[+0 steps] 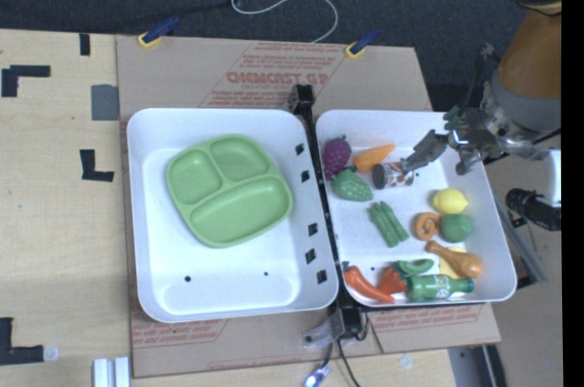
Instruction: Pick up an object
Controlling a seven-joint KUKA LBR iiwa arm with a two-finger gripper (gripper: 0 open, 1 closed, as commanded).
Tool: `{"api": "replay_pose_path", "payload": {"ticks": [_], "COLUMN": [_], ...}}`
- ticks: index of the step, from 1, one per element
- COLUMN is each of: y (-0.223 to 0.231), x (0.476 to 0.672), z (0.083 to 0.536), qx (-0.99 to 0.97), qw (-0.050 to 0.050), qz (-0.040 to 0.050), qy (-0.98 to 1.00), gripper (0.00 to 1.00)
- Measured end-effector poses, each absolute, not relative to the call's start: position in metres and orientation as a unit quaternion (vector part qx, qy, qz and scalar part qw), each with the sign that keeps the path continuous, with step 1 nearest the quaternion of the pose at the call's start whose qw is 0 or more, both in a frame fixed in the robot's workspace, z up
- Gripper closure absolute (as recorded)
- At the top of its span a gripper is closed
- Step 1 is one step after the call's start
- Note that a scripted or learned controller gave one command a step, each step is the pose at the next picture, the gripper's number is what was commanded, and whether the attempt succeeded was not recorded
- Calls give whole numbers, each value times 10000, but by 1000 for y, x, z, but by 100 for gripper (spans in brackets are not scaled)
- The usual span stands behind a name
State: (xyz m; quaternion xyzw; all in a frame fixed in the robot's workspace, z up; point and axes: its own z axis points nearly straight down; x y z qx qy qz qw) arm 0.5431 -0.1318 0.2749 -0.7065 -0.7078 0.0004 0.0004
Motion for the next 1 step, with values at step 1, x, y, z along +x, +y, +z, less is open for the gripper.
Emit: {"api": "replay_pose_path", "payload": {"ticks": [1], "y": [-77], "x": [485], "z": [286], "qx": [-7052], "qw": [27], "qz": [9], "qy": [-7090], "gripper": [0]}}
